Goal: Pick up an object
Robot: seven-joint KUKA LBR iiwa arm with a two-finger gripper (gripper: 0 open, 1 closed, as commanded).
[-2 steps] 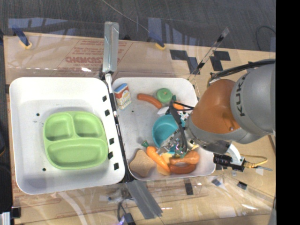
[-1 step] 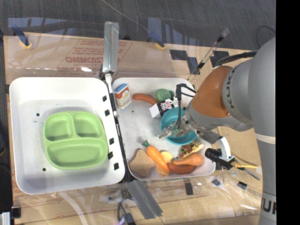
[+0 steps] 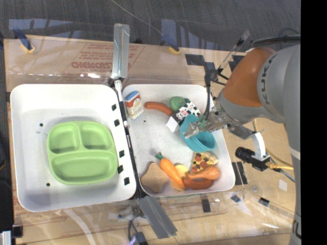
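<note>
From where I stand, the arm (image 3: 255,86) reaches in from the right and its end effector (image 3: 196,129) is low in the right bin (image 3: 153,152), at the teal cup (image 3: 203,139) that lies near the bin's right wall. The metal tips seem to touch the cup's rim, but whether the end effector is released or clenched I cannot tell – the wrist covers too much of it. So I judge the step in hand to be the approach or the very beginning of a grasp, and I would not say that something is held yet. The cup is the likely thing to pick: it sits between the black-and-white toy (image 3: 187,111) with the green item (image 3: 177,102) above it and the pile of play food below, where a pizza slice (image 3: 203,161), a sausage (image 3: 204,176), a carrot (image 3: 170,170) and a piece of bread (image 3: 153,177) lie close together. A small carton (image 3: 133,104) and a second sausage (image 3: 159,107) lie further left, well apart from the end effector. The left bin (image 3: 25,137) carries a green divided plate (image 3: 80,152). The next move, I think, calls for a firm closing on the cup's wall and then a straight lift – slowly, because the rim is thin and could slip out.
</note>
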